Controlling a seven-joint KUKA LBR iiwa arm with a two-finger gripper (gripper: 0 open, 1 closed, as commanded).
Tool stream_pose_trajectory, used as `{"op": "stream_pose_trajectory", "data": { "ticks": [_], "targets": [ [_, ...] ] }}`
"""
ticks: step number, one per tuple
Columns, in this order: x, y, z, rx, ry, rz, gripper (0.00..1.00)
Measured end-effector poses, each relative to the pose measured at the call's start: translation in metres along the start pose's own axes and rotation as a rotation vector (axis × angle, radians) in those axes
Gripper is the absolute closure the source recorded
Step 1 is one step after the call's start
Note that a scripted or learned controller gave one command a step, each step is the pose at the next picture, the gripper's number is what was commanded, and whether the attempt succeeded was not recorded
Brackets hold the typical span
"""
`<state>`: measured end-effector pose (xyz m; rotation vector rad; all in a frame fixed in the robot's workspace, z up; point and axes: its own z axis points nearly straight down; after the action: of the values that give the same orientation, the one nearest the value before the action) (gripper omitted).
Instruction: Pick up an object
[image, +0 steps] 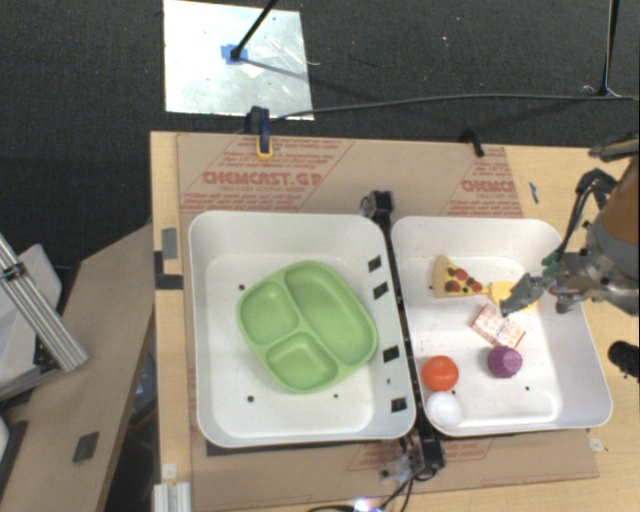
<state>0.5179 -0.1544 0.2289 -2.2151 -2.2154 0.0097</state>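
The right bin (575, 395) holds the loose objects. A pizza slice (455, 279), yellow with red spots, lies flat toward the bin's 11 o'clock. At about 3 o'clock from it sits a small yellow piece (500, 291). A pink-and-white patterned block (497, 326) lies near the middle, tilted. A purple object (504, 361) rests just at its 6 o'clock. An orange ball (440, 373) sits toward 7 o'clock, with a white ball (444, 407) touching below it.

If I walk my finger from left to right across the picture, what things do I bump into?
green plate → orange ball → pizza slice → purple toy → claw
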Motion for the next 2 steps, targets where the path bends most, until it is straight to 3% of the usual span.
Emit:
{"op": "stream_pose_trajectory", "data": {
  "ticks": [1, 2],
  "targets": [
    [0.000, 0.002, -0.006, -0.012, -0.002, -0.003, 0.00],
    [-0.004, 0.000, 0.055, -0.009, -0.001, -0.001, 0.00]
  ]
}}
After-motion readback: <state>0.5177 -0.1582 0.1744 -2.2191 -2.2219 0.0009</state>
